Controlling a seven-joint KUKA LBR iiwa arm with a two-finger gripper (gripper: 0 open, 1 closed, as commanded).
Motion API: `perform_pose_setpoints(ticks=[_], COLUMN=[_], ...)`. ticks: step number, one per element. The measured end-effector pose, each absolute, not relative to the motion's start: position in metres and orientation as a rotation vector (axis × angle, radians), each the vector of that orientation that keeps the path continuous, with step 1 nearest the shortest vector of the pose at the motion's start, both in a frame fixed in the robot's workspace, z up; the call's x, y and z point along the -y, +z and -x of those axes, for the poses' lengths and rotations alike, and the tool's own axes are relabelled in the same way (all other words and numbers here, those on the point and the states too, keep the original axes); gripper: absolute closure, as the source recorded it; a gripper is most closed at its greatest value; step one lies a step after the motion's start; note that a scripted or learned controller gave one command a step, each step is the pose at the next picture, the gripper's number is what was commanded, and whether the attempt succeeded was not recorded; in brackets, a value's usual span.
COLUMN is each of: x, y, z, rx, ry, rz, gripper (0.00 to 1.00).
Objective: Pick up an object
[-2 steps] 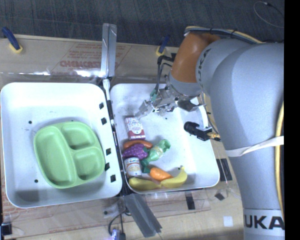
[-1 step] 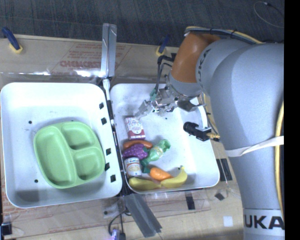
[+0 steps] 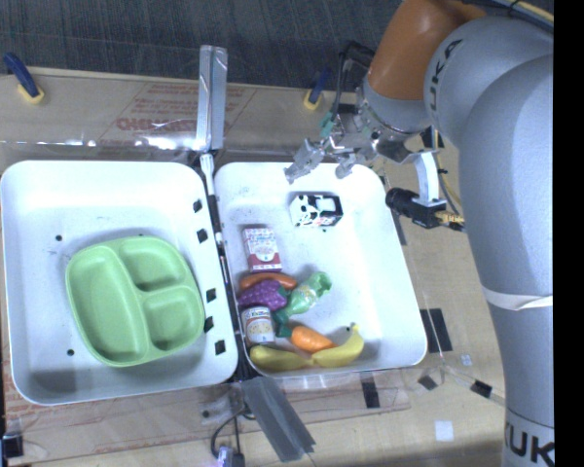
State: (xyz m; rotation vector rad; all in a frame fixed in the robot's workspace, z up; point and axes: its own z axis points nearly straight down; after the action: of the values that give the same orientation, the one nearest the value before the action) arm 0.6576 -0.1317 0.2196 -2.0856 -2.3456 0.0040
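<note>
My gripper (image 3: 321,163) hangs over the far edge of the right bin (image 3: 394,290), its two fingers spread open with nothing between them. Just below it, inside the bin, lies a black-and-white toy cow (image 3: 316,211). Further toward the front sit a red carton (image 3: 261,247), purple grapes (image 3: 260,289), a small can (image 3: 258,324), a green vegetable (image 3: 308,294), a carrot (image 3: 311,339) and a banana (image 3: 307,356), crowded against the bin's left and front walls.
The left bin (image 3: 29,212) holds a green divided plate (image 3: 134,300). A metal post (image 3: 212,95) rises at the far end of the divider between the bins. The arm's grey body (image 3: 496,163) fills the right side.
</note>
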Motion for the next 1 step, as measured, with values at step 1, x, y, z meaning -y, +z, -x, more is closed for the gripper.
perform_pose_setpoints(ticks=[1], x=[0.1249], y=[0.1945], z=[-0.6573], rx=[2.414], ry=[0.006], rz=[2.000], gripper=[0.00])
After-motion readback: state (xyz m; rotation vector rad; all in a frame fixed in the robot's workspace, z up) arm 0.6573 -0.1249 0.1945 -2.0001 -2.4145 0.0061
